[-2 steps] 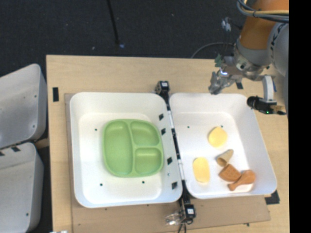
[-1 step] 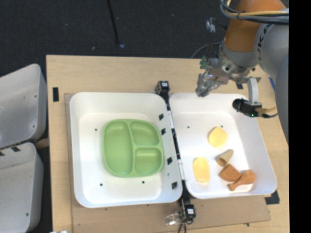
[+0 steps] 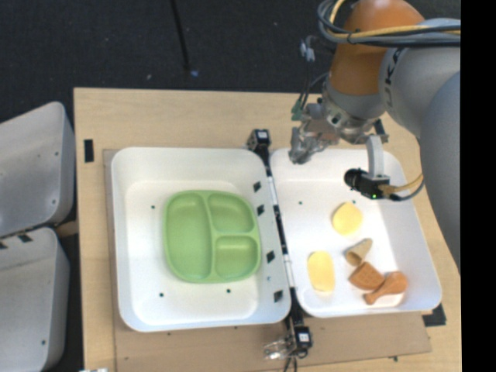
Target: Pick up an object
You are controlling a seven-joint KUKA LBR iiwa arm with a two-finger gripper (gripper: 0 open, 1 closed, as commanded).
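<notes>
The right bin [image 3: 403,208] holds several food pieces: a round yellow piece [image 3: 347,218], an oblong yellow piece [image 3: 321,271], a small tan cone-shaped piece [image 3: 359,249] and orange-brown pieces [image 3: 377,282] at its front right. My gripper [image 3: 301,152] hangs over the back left corner of that bin, well behind the food and apart from it. Nothing shows between its fingers.
A green divided plate [image 3: 211,235] lies in the middle of the left bin [image 3: 139,177]. A ridge with black clips [image 3: 273,215] separates the two bins. The grey arm with its orange band [image 3: 370,29] comes in from the upper right.
</notes>
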